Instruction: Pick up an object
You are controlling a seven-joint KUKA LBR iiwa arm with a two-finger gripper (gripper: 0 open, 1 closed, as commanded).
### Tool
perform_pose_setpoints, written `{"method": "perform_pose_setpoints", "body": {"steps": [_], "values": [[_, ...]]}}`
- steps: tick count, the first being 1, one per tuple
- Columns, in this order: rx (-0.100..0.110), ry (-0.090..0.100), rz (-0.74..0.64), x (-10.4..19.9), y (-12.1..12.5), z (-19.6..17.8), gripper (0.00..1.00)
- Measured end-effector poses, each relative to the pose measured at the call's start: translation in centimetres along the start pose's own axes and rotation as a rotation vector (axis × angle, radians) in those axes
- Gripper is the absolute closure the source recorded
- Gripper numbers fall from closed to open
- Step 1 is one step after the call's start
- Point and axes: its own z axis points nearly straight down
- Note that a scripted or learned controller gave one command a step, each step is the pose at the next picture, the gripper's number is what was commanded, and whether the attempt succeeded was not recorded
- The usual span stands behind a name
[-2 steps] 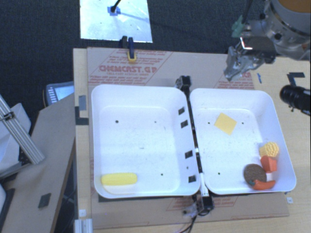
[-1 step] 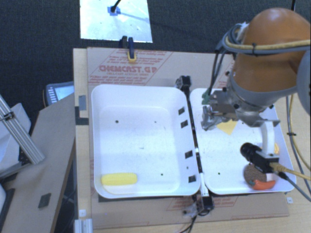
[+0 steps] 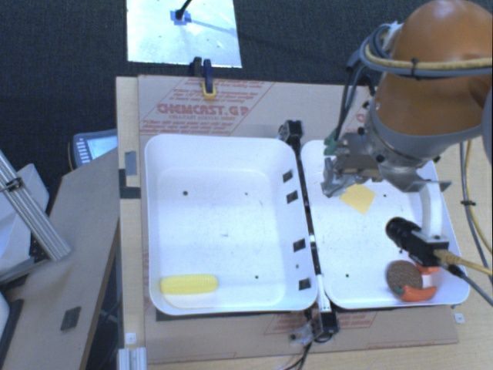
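My gripper [image 3: 340,179] hangs low over the upper left part of the right bin [image 3: 362,299], under the arm's orange band. A flat yellow piece [image 3: 359,199] lies on the bin floor just right of and below the gripper, partly tucked under it. I cannot tell whether they touch. A brown round object [image 3: 399,274] with an orange piece [image 3: 420,291] against it rests in the right bin's front right corner. In the left bin [image 3: 154,206], a yellow corn-like object [image 3: 189,284] lies near the front left corner.
A black divider strip with clips [image 3: 302,206] runs between the two bins. Both bins stand on a cardboard sheet [image 3: 204,106] with a yellow clamp [image 3: 208,91] at its far edge. A grey side table [image 3: 69,245] sits to the left.
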Motion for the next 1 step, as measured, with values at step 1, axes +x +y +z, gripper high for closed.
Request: {"method": "perform_pose_setpoints", "body": {"steps": [1], "values": [[-0.018, 0.002, 0.0, -0.08, 3.17, -17.11, 1.0]]}}
